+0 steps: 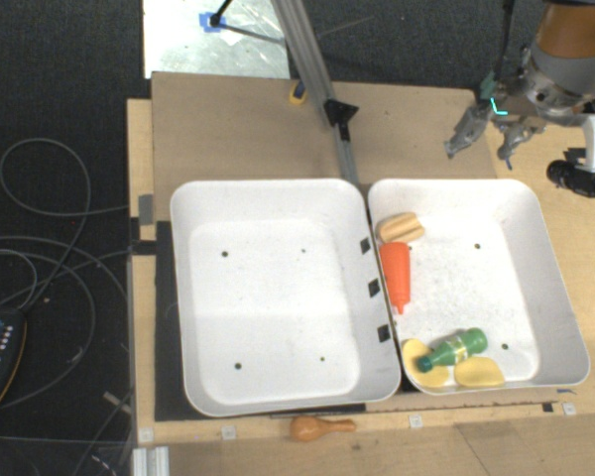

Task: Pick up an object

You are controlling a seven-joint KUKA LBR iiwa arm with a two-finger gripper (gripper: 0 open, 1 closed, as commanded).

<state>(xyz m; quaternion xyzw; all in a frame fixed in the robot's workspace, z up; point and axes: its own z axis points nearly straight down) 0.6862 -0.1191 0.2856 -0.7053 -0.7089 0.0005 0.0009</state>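
Pickable things all sit in the right bin [535, 266], along its left wall and near edge. I see a tan bread roll [401, 228] at the left wall toward the far end, and an orange carrot [397, 274] just beside it, lying lengthwise down that wall. A green bottle [454, 348] lies on its side at the near left corner, touching a yellow piece [415, 353], with a second yellow piece [478, 372] at the near edge.

My guess: all are light plastic toy food, stiff and a bit slick. I'd take the carrot across its thick upper half; it's narrow, but tight to the wall. The bottle is round and may roll, so pinch across the body.

The gripper [486, 139] hangs above the bench beyond the bin's far edge, well apart from every object, pointing down. Its two fingers [460, 139] are spread, nothing between them. The left bin [268, 296] sits alongside.
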